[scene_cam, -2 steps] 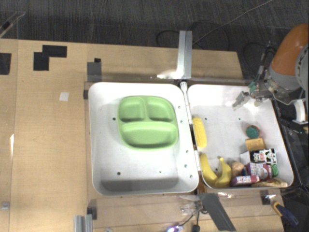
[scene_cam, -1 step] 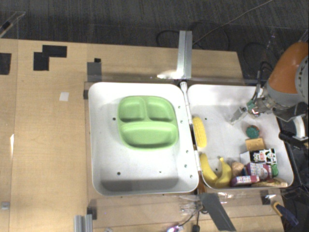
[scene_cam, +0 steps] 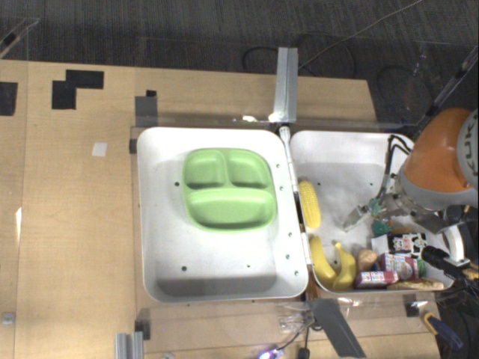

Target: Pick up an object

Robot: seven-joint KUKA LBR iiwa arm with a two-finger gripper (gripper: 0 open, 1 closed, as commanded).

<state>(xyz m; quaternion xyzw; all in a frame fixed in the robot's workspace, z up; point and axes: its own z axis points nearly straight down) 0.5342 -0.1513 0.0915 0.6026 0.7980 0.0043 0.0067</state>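
Observation:
The right bin [scene_cam: 337, 159] holds several small items. A yellow corn cob [scene_cam: 309, 204] lies along its left wall. A banana [scene_cam: 324, 261] curves in the front left corner, with a round brown piece [scene_cam: 366, 259] beside it. A maroon bottle [scene_cam: 376, 278] and a white printed carton [scene_cam: 405, 243] lie at the front right. My gripper [scene_cam: 372, 214] hangs low over the right half of this bin, just above the carton, under the orange wrist band [scene_cam: 438, 155]. A small teal thing [scene_cam: 382, 221] sits right at its tip; whether it is held is unclear.
The left bin [scene_cam: 161, 260] bears a green divided plate [scene_cam: 227, 188] near its middle. A metal post [scene_cam: 286, 88] rises behind the wall between the bins. Cables and dark floor lie beyond the bench's back edge.

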